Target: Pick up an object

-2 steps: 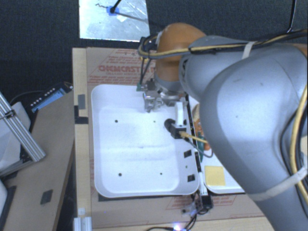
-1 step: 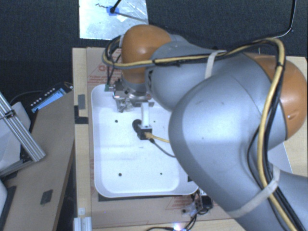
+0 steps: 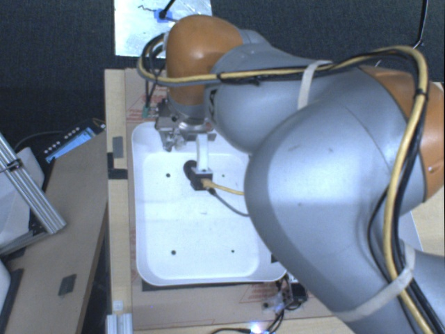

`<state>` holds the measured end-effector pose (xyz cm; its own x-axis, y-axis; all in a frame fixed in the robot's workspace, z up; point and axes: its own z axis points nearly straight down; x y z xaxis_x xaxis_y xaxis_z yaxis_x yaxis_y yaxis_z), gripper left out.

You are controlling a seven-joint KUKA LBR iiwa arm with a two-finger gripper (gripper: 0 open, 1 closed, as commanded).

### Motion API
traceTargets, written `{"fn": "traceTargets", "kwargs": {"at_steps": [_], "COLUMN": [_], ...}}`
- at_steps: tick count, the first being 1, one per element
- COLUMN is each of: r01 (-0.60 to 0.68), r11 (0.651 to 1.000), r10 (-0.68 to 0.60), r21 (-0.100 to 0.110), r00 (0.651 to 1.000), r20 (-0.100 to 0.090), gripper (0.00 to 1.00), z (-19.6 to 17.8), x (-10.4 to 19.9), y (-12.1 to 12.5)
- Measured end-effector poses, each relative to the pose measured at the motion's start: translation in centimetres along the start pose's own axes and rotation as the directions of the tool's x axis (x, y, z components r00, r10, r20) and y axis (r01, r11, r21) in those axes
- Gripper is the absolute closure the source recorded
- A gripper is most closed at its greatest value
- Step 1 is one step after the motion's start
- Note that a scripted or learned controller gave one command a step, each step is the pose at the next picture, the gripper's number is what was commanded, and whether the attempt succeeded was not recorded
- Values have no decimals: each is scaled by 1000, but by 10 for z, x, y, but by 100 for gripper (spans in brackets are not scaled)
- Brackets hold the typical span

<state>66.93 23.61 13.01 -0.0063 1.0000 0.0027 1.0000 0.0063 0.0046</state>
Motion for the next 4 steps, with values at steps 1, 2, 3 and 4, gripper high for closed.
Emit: {"fn": "traceTargets", "kwargs": {"at_steps": [1, 2, 3, 4], "r01": [2, 7, 11, 16], "r11": [1000, 1000, 1000, 1000], "r10": [-2, -7, -11, -16], "r21": [0, -3, -5, -8], "r00": [1000, 1000, 1000, 1000], "r20": [1, 1, 0, 0], "gripper": [100, 100, 100, 100], "z": [-9, -21, -32, -43], "x": [-1, 0, 0, 1], "y": [0, 1, 2, 3]}}
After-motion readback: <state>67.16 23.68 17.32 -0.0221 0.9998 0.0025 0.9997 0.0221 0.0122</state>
